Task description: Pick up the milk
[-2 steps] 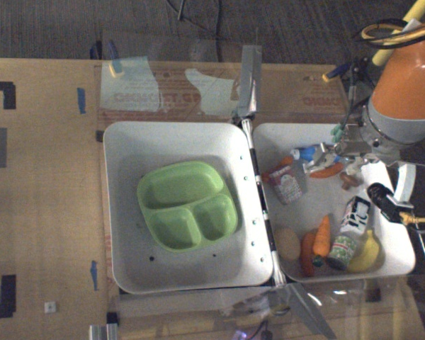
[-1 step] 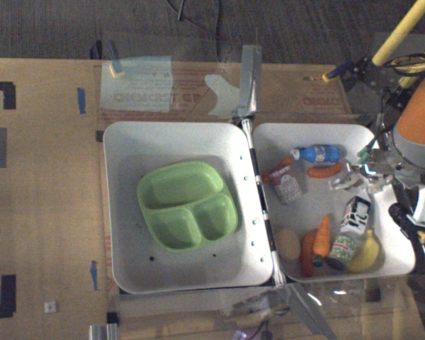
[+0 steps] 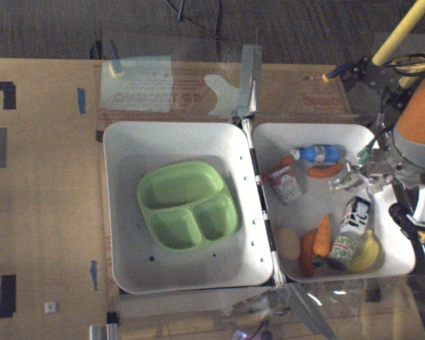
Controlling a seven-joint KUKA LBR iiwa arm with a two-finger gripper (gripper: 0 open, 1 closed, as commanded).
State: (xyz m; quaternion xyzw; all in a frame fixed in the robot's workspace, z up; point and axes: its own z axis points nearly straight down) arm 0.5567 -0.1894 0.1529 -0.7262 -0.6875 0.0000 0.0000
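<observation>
Brown cardboard covers the bench (image 3: pixel 42 211), marked with a few strips of blue tape and black squares, and dark carpet lies beyond its far edge. Two shallow white bins sit side by side on it. In the left bin (image 3: pixel 120 154) rests a green divided plate (image 3: pixel 188 205), lying flat with three compartments.

In the right bin (image 3: pixel 276 140) there is a cluster of items. Toward the far side lies a blue bottle (image 3: pixel 317 153) on its side, with an orange-red sausage-shaped piece (image 3: pixel 326 170) just beside it and a small reddish packet (image 3: pixel 287 185) nearby. Along the near edge lie an egg-coloured ball (image 3: pixel 287 244), two carrots (image 3: pixel 321 235), a can with a green label (image 3: pixel 343 248) and a yellow banana (image 3: pixel 367 253).

The milk (image 3: pixel 356 216), a small white carton with dark printing, lies near the bin's right side, just above the banana and the can.

Reaching in from the right, the grey arm with its orange band (image 3: pixel 418 119) hangs over the bin's right edge. The pincer (image 3: pixel 358 179) hovers just above the milk carton; whether it is open or closed cannot be told from this view, and nothing is visibly gripped.
</observation>
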